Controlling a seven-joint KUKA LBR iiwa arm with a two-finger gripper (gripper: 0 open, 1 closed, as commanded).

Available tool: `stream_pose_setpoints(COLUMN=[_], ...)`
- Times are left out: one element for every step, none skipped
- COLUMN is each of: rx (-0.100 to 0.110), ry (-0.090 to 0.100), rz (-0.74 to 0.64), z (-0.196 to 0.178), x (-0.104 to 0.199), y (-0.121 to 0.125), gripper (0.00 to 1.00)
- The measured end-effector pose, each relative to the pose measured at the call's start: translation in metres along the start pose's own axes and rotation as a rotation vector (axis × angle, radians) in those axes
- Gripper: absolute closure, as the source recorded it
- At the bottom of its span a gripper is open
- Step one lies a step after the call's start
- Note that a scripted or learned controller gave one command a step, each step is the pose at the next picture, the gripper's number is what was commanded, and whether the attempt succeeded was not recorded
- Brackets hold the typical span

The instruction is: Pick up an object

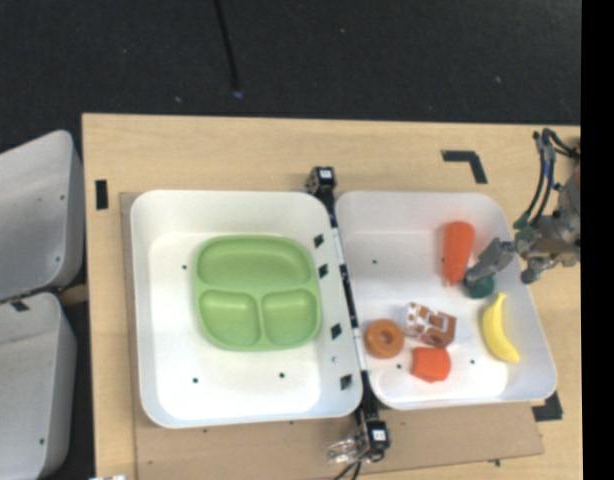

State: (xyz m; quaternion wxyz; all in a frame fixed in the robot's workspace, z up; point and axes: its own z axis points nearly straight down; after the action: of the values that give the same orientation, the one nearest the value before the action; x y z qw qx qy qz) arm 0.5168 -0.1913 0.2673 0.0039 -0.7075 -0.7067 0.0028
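Two shallow white bins sat side by side on the wooden counter [237, 153]. The left bin [157, 268] carried a green divided plate [256, 290], which lay flat near its middle. The right bin [397, 223] carried the loose things: an orange carrot [457, 251] upright near the far right part, a dark teal object [478, 287] just below the carrot's lower end, a yellow banana [500, 330] beside the right wall, a brown and white block [431, 323] near the middle, an orange ring like a doughnut [384, 339] to its left, and a red-orange lump [431, 364] just in front of the block.

The arm reached in from the right edge, and little of it showed beyond the wrist and some cables above it. The jaws [512, 260] hung over the right wall of the right bin, between the carrot and the banana. One grey finger [491, 259] slanted down to the left, its tip at or just above the teal object, beside the carrot's lower end. The other finger stood apart from it nearer the edge, so the jaws looked spread, with nothing seen between them. Whether the finger touched the teal object could not be told.
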Motion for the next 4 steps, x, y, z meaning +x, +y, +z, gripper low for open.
stream_pose_setpoints(rx=[-0.011, -0.006, -0.004, -0.023], ry=[-0.003, -0.002, -0.001, -0.006], rz=[-0.003, -0.001, -0.001, -0.003], z=[-0.005, 0.041, 0.103, 0.145], x=[0.000, -0.007, -0.007, -0.013], y=[0.002, -0.004, -0.011, -0.007], gripper=[0.00, 0.00, 0.00, 0.00])
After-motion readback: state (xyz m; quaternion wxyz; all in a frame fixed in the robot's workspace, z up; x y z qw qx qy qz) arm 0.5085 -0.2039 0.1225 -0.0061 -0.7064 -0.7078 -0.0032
